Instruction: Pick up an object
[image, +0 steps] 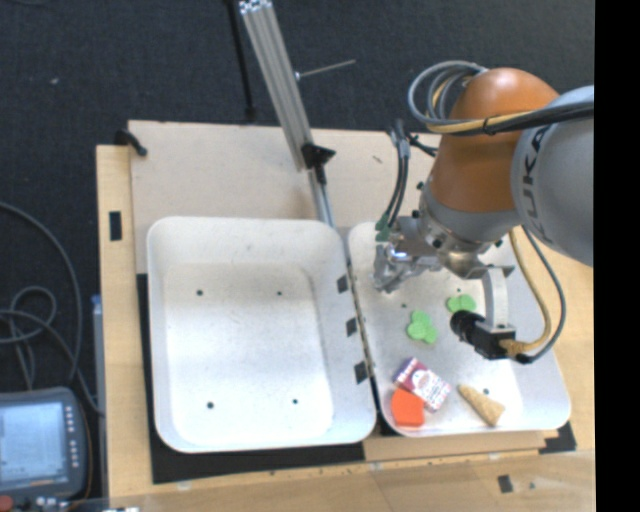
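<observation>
Objects lie scattered in the right bin: a green clover-shaped piece, a second green piece just beyond it, a small red-and-white packet, an orange block touching the packet at the near rim, and a tan wedge beside them. From where I stand the gripper hangs over the bin's far left corner, apart from all of them, nothing between its fingers; whether they are spread I cannot tell. The left bin sits alongside.
</observation>
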